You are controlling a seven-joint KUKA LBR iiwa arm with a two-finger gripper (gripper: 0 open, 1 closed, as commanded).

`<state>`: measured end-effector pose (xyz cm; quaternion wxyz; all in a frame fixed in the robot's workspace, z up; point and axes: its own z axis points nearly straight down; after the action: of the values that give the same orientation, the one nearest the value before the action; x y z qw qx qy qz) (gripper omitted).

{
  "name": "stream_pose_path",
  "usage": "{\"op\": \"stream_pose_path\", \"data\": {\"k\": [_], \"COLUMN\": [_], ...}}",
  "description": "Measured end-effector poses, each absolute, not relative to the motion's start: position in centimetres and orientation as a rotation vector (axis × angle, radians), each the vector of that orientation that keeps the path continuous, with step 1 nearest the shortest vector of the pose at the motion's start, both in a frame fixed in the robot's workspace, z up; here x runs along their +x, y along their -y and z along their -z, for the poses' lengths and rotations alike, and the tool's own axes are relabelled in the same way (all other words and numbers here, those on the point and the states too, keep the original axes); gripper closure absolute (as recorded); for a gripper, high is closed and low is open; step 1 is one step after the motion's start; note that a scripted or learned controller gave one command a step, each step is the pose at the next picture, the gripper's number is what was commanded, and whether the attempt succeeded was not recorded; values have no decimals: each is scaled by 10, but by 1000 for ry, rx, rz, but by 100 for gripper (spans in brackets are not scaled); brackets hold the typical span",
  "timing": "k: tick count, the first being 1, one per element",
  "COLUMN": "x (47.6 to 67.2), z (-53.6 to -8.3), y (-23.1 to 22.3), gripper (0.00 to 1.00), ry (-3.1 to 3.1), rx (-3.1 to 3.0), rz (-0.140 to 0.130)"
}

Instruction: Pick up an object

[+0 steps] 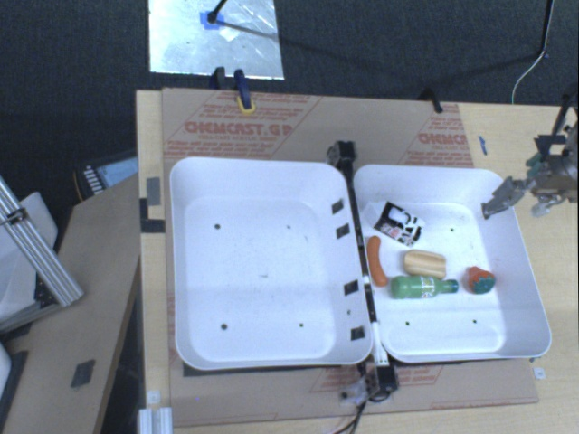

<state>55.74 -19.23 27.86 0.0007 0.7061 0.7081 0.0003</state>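
Note:
The right bin [520,278] holds several small objects: a black-and-white item [398,223], an orange sausage-shaped piece [376,260], a tan bread roll [424,262], a green bottle [422,287] lying on its side and a red-and-green piece [479,279]. My gripper [518,206] hangs at the far right, above the right bin's back right rim. It stands open with nothing between its fingers. It is well apart from all the objects, which lie to its lower left.
The left bin [181,242] sits beside the right one, joined by a black hinge strip [355,269]. Both rest on a cardboard sheet [271,125]. A shiny metal plate [215,23] lies behind the bench. A cable [543,34] hangs at the upper right.

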Motion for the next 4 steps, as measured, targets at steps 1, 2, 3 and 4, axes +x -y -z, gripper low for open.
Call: {"op": "stream_pose_path", "data": {"k": [1,2,3,4], "x": [564,483,487,486], "z": [-432,-545,-548,-380], "y": [208,208,207,180], "gripper": [0,0,100,100], "ry": [-2212,-2207,-2221,-2233], "rx": [2202,2211,2209,2227], "rz": [-13,-12,-5,8]}}
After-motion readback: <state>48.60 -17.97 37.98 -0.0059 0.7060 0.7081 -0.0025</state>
